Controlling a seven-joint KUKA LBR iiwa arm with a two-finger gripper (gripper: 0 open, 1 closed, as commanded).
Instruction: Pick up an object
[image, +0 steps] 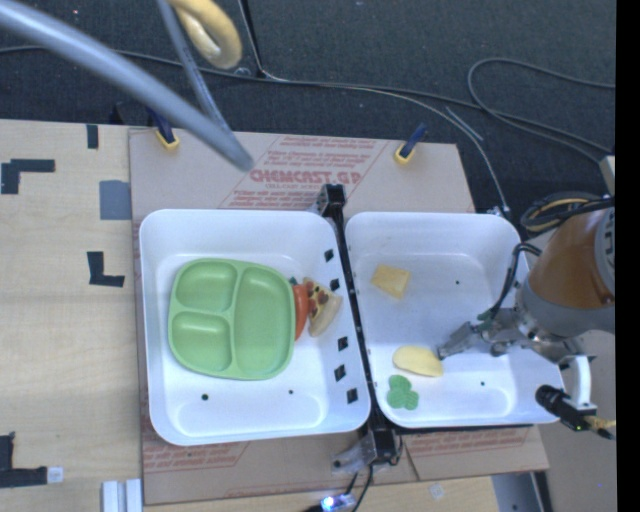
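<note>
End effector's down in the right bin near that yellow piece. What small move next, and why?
Probably ease the end effector slightly toward the yellow piece. Its tip sits just beside that piece, apart from it, with nothing visibly held, so closing now would likely miss.

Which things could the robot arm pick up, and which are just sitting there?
Could pick up: yellow block, yellow oval piece, green piece, pizza slice toy, green divided plate. The pincer is beside the oval piece.

Just there: white bins, cardboard, cables.
</note>
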